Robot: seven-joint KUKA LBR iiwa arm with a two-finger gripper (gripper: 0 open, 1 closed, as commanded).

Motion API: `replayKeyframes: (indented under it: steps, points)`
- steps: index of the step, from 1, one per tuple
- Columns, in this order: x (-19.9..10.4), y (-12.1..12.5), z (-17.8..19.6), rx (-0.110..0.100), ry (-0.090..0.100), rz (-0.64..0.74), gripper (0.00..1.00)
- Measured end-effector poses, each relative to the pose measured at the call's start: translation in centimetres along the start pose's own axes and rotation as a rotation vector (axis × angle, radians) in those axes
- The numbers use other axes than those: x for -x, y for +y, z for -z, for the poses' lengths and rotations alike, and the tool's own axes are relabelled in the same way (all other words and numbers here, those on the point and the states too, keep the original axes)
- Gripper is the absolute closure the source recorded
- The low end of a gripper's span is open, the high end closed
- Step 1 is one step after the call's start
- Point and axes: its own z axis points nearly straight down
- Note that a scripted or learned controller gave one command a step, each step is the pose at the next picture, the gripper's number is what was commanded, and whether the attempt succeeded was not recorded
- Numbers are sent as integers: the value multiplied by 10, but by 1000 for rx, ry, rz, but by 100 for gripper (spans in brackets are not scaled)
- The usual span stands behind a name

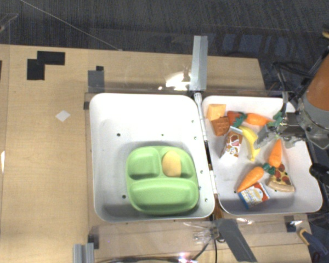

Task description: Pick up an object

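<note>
A juice carton [253,194] lies by the right bin [312,204]'s near edge; the gripper [274,131], fingers apart, is seen above crowded toys, so a carrot [274,153] could be nudged aside.

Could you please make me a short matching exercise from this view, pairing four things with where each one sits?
Things:
1. green tray
2. yellow egg-shaped toy
3. pizza slice
4. gripper

Places:
A. near right corner of the right bin
B. over the right bin's far half
C. floor of the left bin
D. upper right compartment of the tray

Pairs: 1-C, 2-D, 3-A, 4-B
</note>
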Motion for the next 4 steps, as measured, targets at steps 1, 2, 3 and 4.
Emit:
replayKeyframes:
  steps: [1,2,3,4]
  points:
    - [19,37,-125,2,0,-45,0]
    - [29,38,-154,10,-1,-34,0]
    - [30,90,-155,12,-3,-29,0]
    - [30,112,-113,2,-2,121,0]
